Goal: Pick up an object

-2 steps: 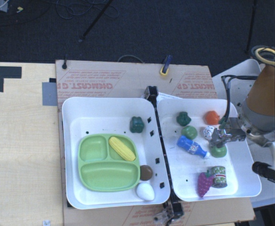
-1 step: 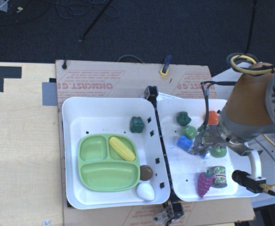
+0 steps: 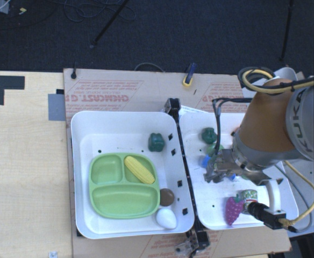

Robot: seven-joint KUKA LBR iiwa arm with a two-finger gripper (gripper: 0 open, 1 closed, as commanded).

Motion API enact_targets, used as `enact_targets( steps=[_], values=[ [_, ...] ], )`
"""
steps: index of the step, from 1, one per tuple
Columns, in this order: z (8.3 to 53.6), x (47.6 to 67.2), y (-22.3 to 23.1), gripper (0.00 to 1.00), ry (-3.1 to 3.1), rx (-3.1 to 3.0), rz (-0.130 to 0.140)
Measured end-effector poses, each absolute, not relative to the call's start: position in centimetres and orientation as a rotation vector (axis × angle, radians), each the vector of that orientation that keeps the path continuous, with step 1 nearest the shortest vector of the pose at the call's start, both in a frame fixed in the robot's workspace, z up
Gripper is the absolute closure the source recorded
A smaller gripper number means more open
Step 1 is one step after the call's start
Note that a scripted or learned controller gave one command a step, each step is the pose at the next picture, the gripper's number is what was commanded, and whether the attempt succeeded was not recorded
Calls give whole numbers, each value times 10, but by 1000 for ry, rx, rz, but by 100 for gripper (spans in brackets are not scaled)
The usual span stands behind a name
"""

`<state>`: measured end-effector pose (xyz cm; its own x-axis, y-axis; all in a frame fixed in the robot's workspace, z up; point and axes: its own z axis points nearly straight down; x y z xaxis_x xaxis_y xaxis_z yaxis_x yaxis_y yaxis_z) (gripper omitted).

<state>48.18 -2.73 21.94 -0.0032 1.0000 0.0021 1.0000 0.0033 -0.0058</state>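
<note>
Your candidates for picking sit in two bins. In the right bin (image 3: 275, 222) you have a purple grape bunch (image 3: 233, 210) near the front edge, with a small green-and-white patterned item (image 3: 248, 195) touching its upper right side, a dark green lumpy object (image 3: 208, 135) toward the back, and a small blue piece (image 3: 206, 160) just left of the tool. The gripper (image 3: 217, 174) is low over the middle of that bin, between the green lump and the grapes, close to the blue piece; you cannot tell from this slant how its jaws stand or whether anything is caught in them, since the dark mechanism is too small and cluttered to read. Above it the arm (image 3: 270, 125) comes in from the right, its orange band covering much of the bin's back right part. In the left bin (image 3: 81, 171) a light green divided plate (image 3: 119, 198) carries a yellow corn cob (image 3: 139, 169) lying across its upper right compartment. A dark green object (image 3: 156, 142) lies behind the plate, a brown round item (image 3: 166, 196) touches the plate's right edge, and a white egg (image 3: 166, 217) rests just in front of that. Both bins stand on a cardboard sheet (image 3: 119, 93) on the pale wooden bench (image 3: 22, 171).
</note>
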Motion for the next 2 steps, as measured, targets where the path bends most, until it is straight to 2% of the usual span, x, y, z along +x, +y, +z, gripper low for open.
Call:
enact_targets(
  steps=[1,2],
  values=[
    [219,479,33,100,-2224,-2212,3],
    [237,473,31,100,-2221,-2219,2]
  ],
)
